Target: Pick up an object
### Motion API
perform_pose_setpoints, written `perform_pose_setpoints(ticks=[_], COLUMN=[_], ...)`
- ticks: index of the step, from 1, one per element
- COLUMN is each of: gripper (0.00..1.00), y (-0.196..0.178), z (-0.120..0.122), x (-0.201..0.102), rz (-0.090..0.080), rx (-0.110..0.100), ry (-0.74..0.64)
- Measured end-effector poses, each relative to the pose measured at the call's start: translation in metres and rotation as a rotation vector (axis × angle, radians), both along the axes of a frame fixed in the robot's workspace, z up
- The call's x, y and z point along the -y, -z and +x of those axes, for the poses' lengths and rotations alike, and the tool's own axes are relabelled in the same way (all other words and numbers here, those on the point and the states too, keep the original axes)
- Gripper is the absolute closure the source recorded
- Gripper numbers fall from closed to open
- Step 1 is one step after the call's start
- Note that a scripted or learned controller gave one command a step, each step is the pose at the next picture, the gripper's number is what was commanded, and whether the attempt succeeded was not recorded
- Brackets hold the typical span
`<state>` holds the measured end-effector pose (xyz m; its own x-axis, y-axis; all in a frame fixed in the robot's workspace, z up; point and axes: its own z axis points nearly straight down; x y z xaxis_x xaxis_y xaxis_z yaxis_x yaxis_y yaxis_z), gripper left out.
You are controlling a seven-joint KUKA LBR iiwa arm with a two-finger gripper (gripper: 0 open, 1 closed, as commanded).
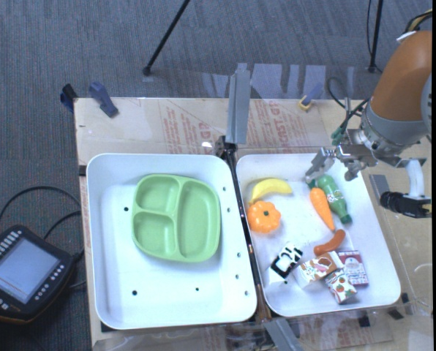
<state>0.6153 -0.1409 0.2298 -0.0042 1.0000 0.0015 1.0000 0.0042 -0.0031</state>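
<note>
Small cartons crowd the near right corner of the right bin (385, 269): a strawberry-printed juice box (340, 287), a second printed carton (314, 270) just beside it, and a dark red box (354, 264) touching them on the right-wall side. A black-and-white patterned block (285, 261) lies just left of the cartons, near the bin's middle. A small sausage (329, 242) rests above the boxes. Further back, a carrot (321, 207) lies at a slant with a green bottle (333, 197) alongside it, the two touching or nearly so. An orange pumpkin (264, 216) sits by the bin's left wall, and a yellow banana (270, 188) curves just behind it toward the far left corner.

Across the divide, the left bin (108, 284) carries a green three-compartment plate (178, 219), set toward its far right part.

At the far right corner of the right bin, the gripper (333, 164) hangs from the grey arm with its orange band (404, 68), poised above the top of the carrot and bottle. Its two fingers (317, 168) stand apart, spread wide, with nothing between them.

Beyond the bins, a blue clamp (102, 98) grips the bench's far left corner. A handheld control pendant (24, 270) lies on the carpet to the left.
</note>
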Motion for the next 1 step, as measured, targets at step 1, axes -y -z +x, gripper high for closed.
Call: perform_pose_setpoints(ticks=[1], gripper=[0.00], y=[0.1141], z=[0.0101], x=[0.0494], rz=[-0.004], rx=[0.012], ry=[0.130])
